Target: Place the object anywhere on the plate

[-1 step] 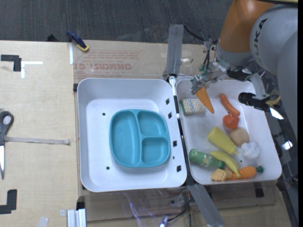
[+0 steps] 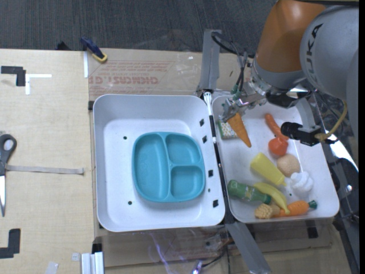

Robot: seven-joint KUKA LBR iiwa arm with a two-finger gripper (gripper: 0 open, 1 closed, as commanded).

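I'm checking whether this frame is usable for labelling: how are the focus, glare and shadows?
Camera view: mostly sharp; the blue plate reads cleanly with soft shadow in its compartments. Glare on the right bin rim at right. The gripper area is cluttered and slightly soft over the orange carrot.

You are looking at scissors [image 2: 4, 164] lying on the bench's left edge and a blue clip [image 2: 93, 48] sitting near the top. In the right bin [image 2: 325, 210], a green bottle [image 2: 248, 192], banana [image 2: 275, 195] and corn [image 2: 263, 211] are lying together.
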